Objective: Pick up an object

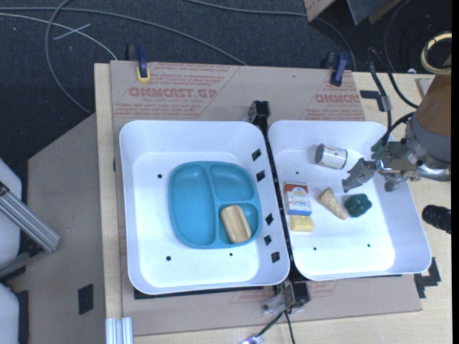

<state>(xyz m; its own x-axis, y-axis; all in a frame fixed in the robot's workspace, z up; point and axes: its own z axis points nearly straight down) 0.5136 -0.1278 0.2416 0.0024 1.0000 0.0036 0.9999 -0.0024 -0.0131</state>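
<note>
Claw [367, 174] spread open above green object [357, 205], gripping nothing, right bin [405, 253]

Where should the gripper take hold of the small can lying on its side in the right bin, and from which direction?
Grip the small can across its round body, coming straight down from above. It lies on its side, long axis roughly left to right in the camera view, with open floor of the right bin before and behind it, so the fingers probably fit either side.

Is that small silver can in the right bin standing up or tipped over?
Tipped over. The silver can lies on its side in the right bin, its round end facing left.
</note>
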